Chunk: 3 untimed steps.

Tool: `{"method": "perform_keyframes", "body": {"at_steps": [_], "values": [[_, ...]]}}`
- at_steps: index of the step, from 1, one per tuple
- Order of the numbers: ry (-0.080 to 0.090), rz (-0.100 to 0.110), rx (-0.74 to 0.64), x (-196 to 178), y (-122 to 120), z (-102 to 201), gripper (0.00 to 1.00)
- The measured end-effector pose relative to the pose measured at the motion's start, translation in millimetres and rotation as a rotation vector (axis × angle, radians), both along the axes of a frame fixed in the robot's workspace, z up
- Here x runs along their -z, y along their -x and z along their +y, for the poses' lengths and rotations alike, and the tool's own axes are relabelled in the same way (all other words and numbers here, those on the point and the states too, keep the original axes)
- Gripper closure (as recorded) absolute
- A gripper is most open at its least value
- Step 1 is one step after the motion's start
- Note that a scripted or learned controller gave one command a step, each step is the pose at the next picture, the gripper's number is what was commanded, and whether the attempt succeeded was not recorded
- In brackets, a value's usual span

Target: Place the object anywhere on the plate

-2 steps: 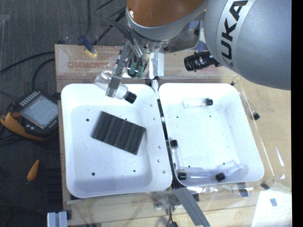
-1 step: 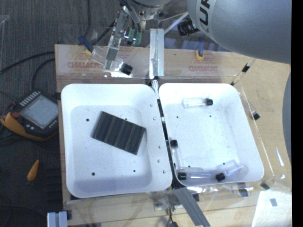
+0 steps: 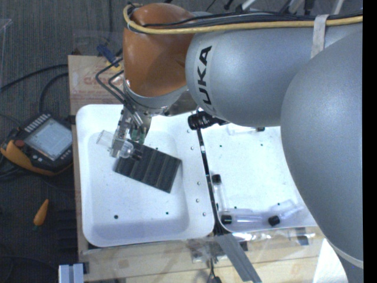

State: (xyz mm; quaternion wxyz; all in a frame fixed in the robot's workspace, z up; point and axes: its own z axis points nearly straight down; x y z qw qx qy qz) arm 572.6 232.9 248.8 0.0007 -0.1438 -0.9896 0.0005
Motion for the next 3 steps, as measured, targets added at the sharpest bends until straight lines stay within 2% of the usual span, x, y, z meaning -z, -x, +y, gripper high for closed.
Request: {"method": "perform_keyframes", "body": {"at_steps": [1, 2, 3], "values": [[0.001, 0.003, 0.163, 74, 64, 0, 1.00], [0.000, -0.001, -0.019, 39, 16, 0, 1.00], [-0.003, 0.001, -0.446, 63, 58, 1, 1.00]]}}
